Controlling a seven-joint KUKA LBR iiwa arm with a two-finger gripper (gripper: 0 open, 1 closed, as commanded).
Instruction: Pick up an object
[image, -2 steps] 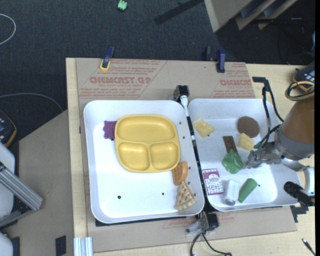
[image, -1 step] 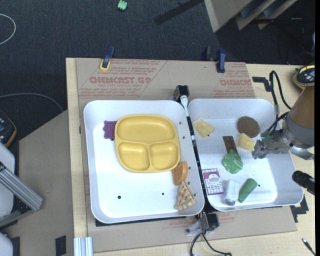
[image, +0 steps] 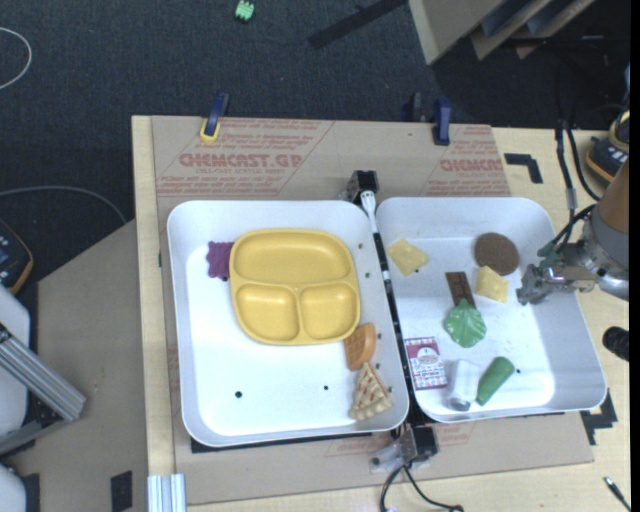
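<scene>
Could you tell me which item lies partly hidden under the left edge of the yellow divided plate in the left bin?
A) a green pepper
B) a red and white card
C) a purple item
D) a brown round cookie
C: a purple item pokes out from beneath the left edge of the yellow divided plate in the left bin; the other items named lie in the right bin.

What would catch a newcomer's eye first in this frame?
The yellow tray dominates the left bin. The right bin holds scattered small food toys, including a green lettuce piece near its middle. The end effector sits at that bin's right edge.
</scene>
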